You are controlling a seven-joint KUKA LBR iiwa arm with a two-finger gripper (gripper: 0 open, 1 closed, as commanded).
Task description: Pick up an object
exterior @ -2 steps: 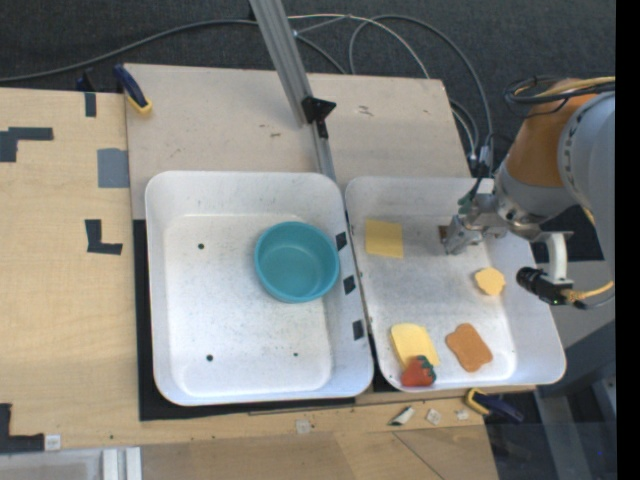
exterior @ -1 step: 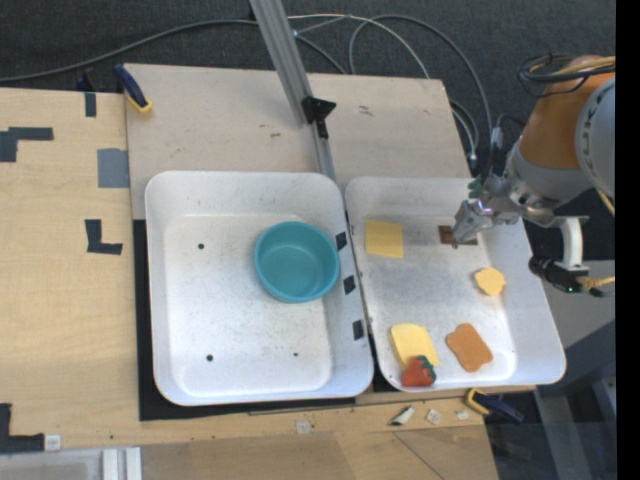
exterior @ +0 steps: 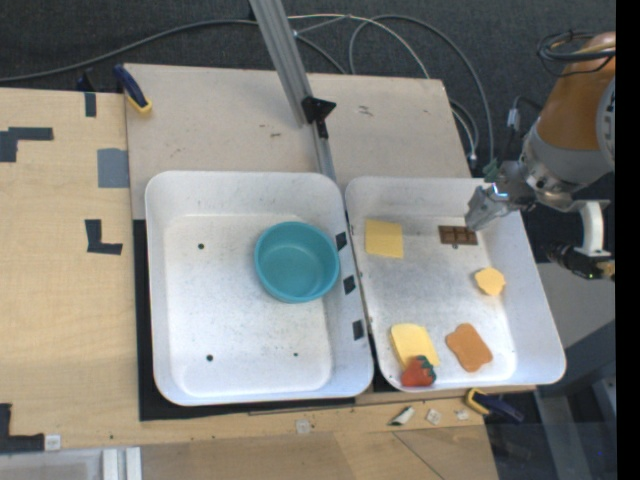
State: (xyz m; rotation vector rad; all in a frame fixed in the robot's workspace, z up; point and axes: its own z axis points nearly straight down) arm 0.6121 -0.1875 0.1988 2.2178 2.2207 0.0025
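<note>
Brown chocolate bar (exterior: 457, 235) just beside pincer (exterior: 480, 215); markings unreadable.

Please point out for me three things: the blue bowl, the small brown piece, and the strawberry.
blue bowl (exterior: 296, 260): camera view, inside of the bowl, left bin.
small brown piece (exterior: 457, 235): camera view, its top face, right bin.
strawberry (exterior: 419, 373): camera view, its red body.

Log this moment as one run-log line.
gripper: above right bin, beside brown piece | holding: nothing seen | teal bowl: left bin
</note>
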